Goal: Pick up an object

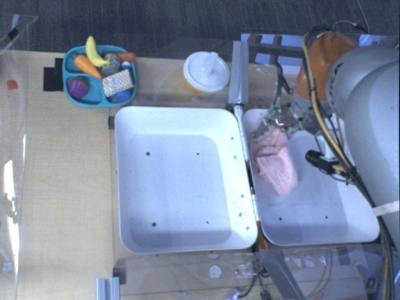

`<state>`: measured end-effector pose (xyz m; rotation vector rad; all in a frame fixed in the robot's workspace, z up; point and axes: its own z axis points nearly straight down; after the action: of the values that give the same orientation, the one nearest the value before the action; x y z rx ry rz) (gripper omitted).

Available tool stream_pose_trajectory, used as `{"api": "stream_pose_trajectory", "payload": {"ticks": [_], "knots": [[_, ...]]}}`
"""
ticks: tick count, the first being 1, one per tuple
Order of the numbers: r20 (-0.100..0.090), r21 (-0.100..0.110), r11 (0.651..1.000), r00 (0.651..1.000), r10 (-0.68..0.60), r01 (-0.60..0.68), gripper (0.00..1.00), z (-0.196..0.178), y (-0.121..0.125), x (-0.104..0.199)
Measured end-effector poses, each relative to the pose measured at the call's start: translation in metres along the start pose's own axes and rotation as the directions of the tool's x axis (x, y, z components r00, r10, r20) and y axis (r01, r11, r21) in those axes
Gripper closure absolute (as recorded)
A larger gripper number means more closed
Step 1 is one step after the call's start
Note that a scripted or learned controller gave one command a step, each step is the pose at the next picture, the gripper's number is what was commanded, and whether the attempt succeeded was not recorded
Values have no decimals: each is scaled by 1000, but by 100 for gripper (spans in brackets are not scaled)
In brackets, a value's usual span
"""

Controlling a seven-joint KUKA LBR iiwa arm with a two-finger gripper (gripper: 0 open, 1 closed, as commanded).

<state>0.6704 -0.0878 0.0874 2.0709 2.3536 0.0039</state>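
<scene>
So the soft pink crumpled cloth (275, 161) sits in the right-hand shallow white plastic bin (325, 227), up against its left wall toward the far end. The two-finger gripper (279, 119) is right at the cloth's far edge, touching or just above it, honestly can't tell which, and can't tell the state of the claw either, it's a tangle of metal and cables there. The big grey arm (365, 105) covers the bin's right side. The left white bin (181, 180) lies alongside. Far left on the bench there's a blue toy food tray (99, 77), and a round white lidded container (207, 72).
</scene>
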Motion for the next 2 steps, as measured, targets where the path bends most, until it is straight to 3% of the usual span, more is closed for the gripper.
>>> {"api": "stream_pose_trajectory", "payload": {"ticks": [1,2], "knots": [[0,-2,999,999,-42,42,0,-1,-42,-31],[-1,-4,984,984,-178,178,0,-1,-38,5]]}}
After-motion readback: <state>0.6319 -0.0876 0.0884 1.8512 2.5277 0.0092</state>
